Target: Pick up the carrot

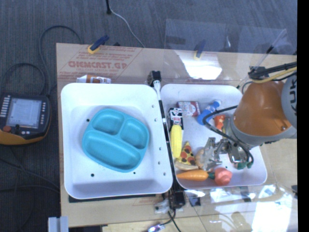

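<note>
Camera view looks down on a worktop point(96, 62) covered by a printed brown board, with two shallow white bins set side by side. At nine o'clock, the left bin point(72, 178) carries a blue divided plate point(116, 138) with three compartments, sitting a little tilted near the bin's middle.

At three o'clock, the right bin point(256, 175) is crowded with toy food. The carrot point(192, 175) lies flat along the bin's six o'clock wall, its orange body running across the view. Just beside its thicker end, toward three o'clock, sits a red tomato-like piece point(222, 176), touching or nearly touching it. A yellow corn cob point(176, 139) stands lengthwise against the bin's nine o'clock wall, and a pizza slice point(186, 154) lies between the corn and the carrot. Toward twelve o'clock I see a small red-and-white packet point(188, 108) and a blue bottle point(208, 111).

The arm comes in from three o'clock, its orange band point(260, 111) large over the bin. The gripper point(212, 153) hangs below it, near the middle of the bin, just toward twelve o'clock of the carrot and apart from it. Its fingers are lost in metal and clutter, so I cannot tell whether they are spread or closed.

A handheld control pendant point(23, 117) lies on the floor at nine o'clock, off the worktop.
</note>
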Controlling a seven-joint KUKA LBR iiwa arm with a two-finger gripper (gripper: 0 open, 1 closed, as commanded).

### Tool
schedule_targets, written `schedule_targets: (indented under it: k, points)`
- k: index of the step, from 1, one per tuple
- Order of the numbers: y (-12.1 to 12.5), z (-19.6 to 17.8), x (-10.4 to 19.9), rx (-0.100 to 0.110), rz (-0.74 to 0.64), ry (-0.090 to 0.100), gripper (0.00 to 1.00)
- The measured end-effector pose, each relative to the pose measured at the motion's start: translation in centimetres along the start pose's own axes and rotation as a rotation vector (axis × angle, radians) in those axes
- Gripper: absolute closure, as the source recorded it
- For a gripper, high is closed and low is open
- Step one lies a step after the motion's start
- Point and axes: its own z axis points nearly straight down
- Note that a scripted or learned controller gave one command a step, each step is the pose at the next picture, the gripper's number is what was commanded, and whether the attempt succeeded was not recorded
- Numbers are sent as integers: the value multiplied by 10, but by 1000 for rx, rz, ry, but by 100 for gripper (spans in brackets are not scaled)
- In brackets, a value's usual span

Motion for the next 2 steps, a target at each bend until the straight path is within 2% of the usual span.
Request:
schedule_targets:
  k: [1,2]
  points:
    - [55,-208,-2,1,328,-11,100]
    - [8,-94,1,0,-359,3,100]
